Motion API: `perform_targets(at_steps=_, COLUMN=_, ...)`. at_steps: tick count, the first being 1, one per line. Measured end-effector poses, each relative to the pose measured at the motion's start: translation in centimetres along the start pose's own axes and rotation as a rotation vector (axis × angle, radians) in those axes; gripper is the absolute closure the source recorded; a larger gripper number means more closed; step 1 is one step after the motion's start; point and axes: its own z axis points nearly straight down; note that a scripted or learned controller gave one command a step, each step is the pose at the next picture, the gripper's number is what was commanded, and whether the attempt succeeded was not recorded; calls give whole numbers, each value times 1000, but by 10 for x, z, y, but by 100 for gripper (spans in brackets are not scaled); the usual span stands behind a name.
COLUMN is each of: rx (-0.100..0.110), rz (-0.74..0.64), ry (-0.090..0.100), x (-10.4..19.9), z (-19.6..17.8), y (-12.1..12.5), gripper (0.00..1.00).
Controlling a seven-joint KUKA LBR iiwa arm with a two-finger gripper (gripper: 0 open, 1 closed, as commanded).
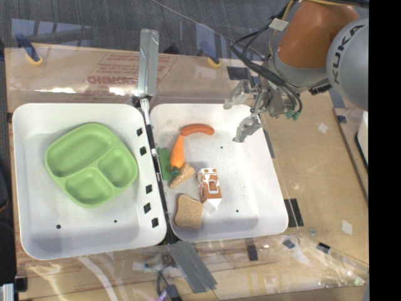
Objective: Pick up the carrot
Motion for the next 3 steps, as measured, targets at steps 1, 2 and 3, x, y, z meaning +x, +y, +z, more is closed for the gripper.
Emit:
perform_targets(at_steps=1, rx=-3, rz=255, ry=9, x=-12, z=146, y=43, gripper=0)
perform_targets(at_steps=2, rx=-1, rz=246, ry=-3, x=-17, z=130, y=44, gripper=100)
perform_targets(at_steps=3, rx=-1, rz=549, ry=2, x=17, z=122, y=92, gripper=100)
